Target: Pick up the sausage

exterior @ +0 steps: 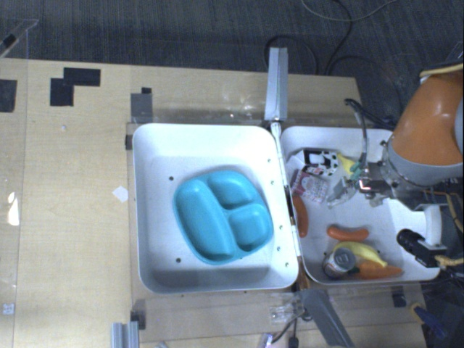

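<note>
Sausage (pixel 347 232) lies just below pincer (pixel 360 185).

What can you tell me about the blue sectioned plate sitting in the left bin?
The sky-blue plastic plate with three compartments has a rounded, blunt-cornered outline and looks smooth and slightly glossy. One long compartment runs along its left side, and two smaller ones sit on its right. It lies flat, turned at a slant, near the middle of the shallow white left-hand bin, resting on the bin's floor. Nothing lies in its compartments, and it stands apart from the bin's walls.
</note>
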You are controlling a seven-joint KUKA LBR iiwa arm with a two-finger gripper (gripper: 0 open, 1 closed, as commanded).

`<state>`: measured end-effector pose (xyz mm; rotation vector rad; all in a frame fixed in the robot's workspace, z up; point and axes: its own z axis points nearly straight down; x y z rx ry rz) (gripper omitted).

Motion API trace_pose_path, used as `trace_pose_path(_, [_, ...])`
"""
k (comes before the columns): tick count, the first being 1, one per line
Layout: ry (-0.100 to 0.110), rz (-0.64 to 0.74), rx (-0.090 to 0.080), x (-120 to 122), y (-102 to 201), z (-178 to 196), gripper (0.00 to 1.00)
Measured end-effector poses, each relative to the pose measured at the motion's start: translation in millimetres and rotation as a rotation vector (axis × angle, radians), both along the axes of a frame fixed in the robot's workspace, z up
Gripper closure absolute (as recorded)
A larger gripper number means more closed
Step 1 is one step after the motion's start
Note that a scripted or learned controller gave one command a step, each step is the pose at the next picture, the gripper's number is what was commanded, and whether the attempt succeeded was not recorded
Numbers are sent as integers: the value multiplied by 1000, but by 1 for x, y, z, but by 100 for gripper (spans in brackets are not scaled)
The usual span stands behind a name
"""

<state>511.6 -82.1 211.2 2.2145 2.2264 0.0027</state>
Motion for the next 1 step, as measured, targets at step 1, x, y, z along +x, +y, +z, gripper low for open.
trace_pose_path(1, [-1,166,-1,-24,-44,-84,0])
